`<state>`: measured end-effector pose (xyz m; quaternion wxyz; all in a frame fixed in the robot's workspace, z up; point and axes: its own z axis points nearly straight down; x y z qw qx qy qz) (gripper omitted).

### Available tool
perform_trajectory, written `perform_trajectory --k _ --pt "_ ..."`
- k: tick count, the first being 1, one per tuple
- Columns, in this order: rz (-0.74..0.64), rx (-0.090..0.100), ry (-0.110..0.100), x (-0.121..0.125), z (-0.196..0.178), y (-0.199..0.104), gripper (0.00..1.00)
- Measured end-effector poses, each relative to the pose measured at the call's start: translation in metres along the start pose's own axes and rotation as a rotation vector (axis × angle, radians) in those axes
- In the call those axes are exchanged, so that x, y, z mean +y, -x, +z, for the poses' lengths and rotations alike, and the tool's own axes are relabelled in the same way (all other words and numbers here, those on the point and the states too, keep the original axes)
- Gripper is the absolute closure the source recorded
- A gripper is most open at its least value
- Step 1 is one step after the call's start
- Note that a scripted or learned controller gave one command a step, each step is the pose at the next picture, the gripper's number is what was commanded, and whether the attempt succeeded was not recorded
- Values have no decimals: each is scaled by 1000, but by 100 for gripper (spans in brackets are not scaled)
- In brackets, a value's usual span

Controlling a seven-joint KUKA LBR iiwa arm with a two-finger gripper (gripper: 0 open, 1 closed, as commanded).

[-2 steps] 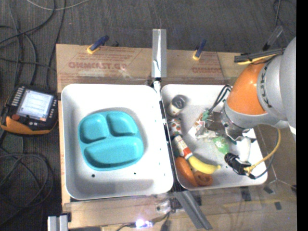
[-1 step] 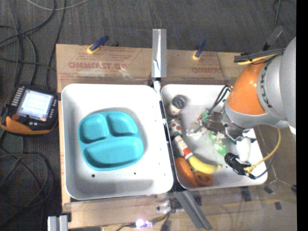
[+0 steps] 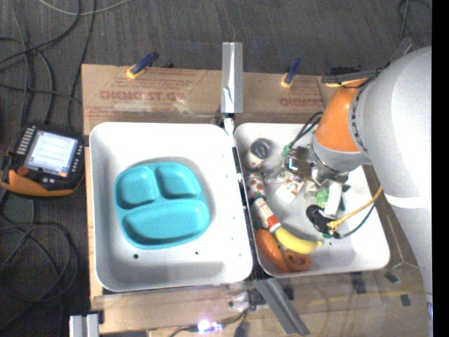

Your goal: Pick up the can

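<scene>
A silvery can (image 3: 261, 150) stands in the far left corner of the right bin (image 3: 365, 255), its round top facing up. My gripper (image 3: 306, 176) hangs low over the middle of that bin, under the orange wrist band (image 3: 337, 126). It is to the right of the can and a little nearer the front, apart from it. The arm and its cables hide the gripper's tips among the clutter.
The right bin also holds a small bottle with a red label (image 3: 264, 213), a banana (image 3: 298, 241), an orange fruit (image 3: 272, 253) and a green item (image 3: 323, 196). A blue divided plate (image 3: 163, 203) lies in the left bin (image 3: 105, 258). A yellow cable (image 3: 358, 209) loops near the wrist.
</scene>
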<state>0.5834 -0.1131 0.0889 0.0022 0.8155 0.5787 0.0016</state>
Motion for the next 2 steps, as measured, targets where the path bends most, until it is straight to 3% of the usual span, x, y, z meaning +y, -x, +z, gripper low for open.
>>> perform_trajectory --k 1,2 --pt "0 -3 1 1 -10 1 100" --pt "195 -6 -7 1 -150 -39 100"
